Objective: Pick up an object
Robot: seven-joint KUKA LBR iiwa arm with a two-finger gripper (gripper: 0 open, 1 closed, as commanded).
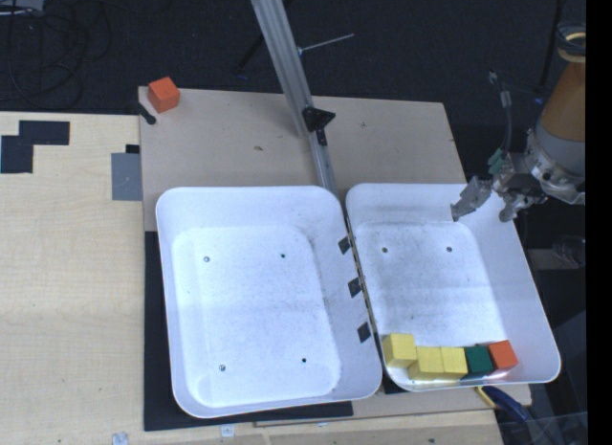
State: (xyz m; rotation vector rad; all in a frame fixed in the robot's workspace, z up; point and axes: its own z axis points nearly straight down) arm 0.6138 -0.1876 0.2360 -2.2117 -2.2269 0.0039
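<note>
arm (564, 113): comes in from the right, up high | gripper (490, 199): fingers spread apart, holding nothing

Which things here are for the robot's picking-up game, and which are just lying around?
For the job:
claw, open, above the right bin
yellow blocks, green block and orange block in that bin's near corner

Just lying about:
left bin
orange cube on the bench
metal rail

Two white bins, left (182, 242) and right (535, 338), show faint grey speckling. Along the right bin's near edge sit yellow blocks (426, 357), a green block (478, 360) and an orange block (503, 353). Another orange cube (163, 94) rests on the tan worktop (382, 137) at far left.
</note>
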